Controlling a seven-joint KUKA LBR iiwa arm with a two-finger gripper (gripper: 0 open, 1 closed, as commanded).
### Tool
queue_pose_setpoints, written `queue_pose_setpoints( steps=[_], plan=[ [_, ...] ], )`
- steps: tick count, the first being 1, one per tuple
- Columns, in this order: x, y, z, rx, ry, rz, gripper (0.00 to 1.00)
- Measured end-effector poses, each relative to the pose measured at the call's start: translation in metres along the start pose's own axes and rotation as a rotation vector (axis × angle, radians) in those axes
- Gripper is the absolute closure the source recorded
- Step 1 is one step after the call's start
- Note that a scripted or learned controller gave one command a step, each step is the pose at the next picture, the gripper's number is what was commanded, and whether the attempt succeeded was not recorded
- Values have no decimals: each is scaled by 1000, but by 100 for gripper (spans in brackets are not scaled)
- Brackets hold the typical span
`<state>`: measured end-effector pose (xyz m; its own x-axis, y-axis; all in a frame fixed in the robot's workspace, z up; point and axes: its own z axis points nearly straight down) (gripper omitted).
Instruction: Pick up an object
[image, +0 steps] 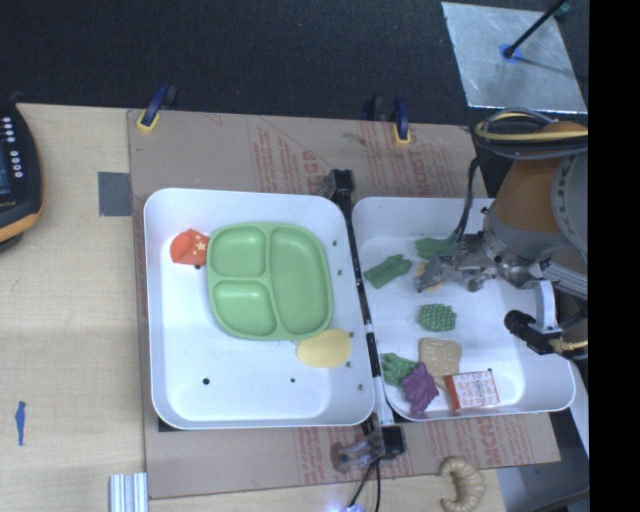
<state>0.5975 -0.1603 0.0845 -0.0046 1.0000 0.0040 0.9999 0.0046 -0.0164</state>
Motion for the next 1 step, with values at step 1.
queue_pose_setpoints(
  steps=[1],
  plan=[
    [-16, 61, -81, -25, -7, -1, 0]
  ],
)
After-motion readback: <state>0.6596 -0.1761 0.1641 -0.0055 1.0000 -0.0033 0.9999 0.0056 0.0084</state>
